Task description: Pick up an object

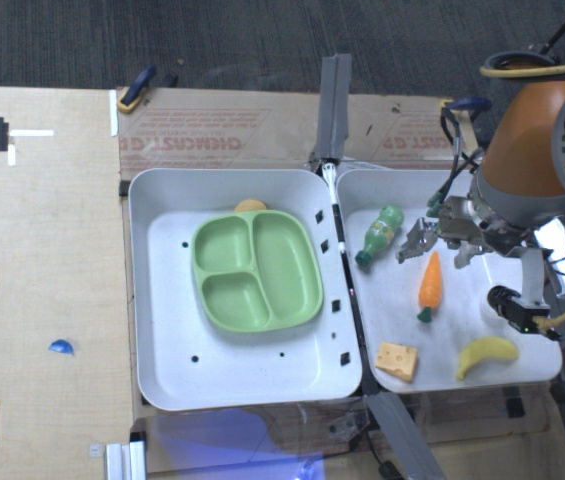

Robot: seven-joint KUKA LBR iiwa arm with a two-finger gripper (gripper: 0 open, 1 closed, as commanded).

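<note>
Cheese [396,360] and banana [486,355] lie nearest; our gripper [440,240] hovers, fingers spread, over the carrot [429,285]. We should centre, then descend straight.

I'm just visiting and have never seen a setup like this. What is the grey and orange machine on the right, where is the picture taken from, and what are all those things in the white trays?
That is a robot arm, reaching in from the right. At its end is a gripper, a two-fingered metal hand for picking things up. The single camera sits above the bench and looks down at a slant.

Two shallow white bins sit side by side. The left bin holds a green divided plate with a small orange thing peeking out behind it. The right bin holds toy food: a green bottle, a carrot, a cheese wedge and a banana.

The gripper hangs just above the carrot's top end. Nothing appears to be held.
</note>
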